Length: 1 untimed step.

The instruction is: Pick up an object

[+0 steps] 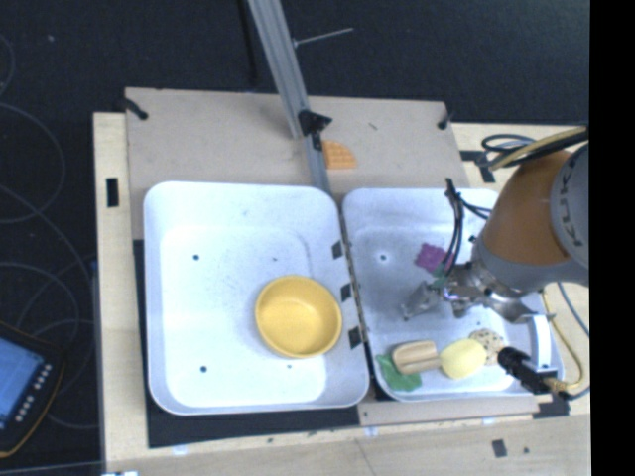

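The gripper (pixel 417 303) hangs low over the right bin (pixel 382 216), reaching in from the right, and whether it is spread or pressed together cannot be told; nothing shows between its tips. Just below it, near the bin's front wall, lies a tan wooden block (pixel 415 356), its long axis running left to right with a slight upward tilt toward the right. Touching the block's right end sits a yellow lemon-like object (pixel 462 359). A small purple piece (pixel 430 258) rests just above the gripper. Far to its left, a yellow bowl (pixel 297 315) stands upright in the left bin (pixel 189 226). No writing can be read on any object.
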Tool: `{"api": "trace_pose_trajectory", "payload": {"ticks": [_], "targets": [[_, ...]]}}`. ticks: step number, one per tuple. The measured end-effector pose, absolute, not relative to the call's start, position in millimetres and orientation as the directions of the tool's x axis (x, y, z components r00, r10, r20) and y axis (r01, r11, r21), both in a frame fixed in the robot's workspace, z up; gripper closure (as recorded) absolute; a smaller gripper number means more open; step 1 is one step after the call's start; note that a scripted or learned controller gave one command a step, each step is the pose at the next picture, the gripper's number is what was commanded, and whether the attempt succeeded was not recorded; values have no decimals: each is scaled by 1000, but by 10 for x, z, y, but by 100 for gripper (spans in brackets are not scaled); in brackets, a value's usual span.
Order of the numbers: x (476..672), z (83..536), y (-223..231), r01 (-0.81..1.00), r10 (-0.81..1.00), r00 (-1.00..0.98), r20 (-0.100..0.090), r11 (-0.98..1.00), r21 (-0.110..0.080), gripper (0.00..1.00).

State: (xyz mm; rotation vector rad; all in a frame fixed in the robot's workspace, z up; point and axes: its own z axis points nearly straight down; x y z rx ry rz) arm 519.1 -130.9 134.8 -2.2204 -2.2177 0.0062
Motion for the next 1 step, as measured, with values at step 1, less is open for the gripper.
{"api": "trace_pose_trajectory", "payload": {"ticks": [1], "targets": [[5195, 1000, -1324, 1000, 1000, 2, -2, -2, 1, 0]]}}
